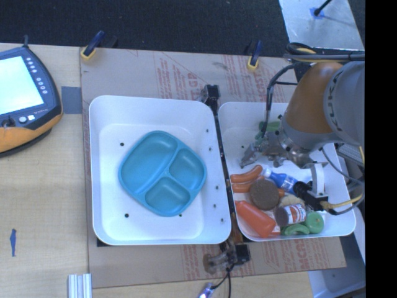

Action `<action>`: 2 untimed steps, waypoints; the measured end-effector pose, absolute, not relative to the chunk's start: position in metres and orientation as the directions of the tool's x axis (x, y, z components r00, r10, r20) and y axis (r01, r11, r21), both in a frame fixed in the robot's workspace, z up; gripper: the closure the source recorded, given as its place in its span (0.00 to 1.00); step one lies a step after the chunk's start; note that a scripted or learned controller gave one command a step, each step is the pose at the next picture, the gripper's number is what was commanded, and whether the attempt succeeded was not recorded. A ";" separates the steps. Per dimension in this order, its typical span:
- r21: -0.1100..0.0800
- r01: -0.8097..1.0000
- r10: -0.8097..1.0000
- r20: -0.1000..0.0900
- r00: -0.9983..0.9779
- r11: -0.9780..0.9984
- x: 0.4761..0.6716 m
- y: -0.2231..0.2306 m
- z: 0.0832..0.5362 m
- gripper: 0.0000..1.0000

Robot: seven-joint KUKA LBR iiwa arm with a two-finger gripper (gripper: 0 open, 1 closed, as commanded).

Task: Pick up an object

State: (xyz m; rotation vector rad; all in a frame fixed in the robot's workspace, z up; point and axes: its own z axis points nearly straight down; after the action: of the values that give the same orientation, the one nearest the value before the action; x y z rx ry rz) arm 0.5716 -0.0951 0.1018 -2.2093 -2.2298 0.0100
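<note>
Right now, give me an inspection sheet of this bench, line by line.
Surface: wooden bench with cardboard sheet, two white bins.
Job's things: right bin holds hot dog, brown disc, orange piece, blue bottle, small jar, green piece.
Clutter: blue divided plate in left bin.
Grippers: hand low over right bin; hold unclear.
Cables: black cable by arm.
Surroundings: pendant, clamps.

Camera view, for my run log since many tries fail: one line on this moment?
arm: over right bin | gripper: low above hot dog | grasp: none seen | left bin: blue divided plate
</note>
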 end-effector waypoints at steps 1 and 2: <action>-0.003 1.000 1.000 0.000 -0.003 0.003 0.645 -0.103 0.092 0.00; -0.002 1.000 1.000 0.000 -0.004 0.004 0.656 -0.093 0.092 0.00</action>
State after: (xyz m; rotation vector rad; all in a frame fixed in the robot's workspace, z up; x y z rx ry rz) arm 0.6563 -0.0931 0.0922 -2.2164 -2.2243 0.0014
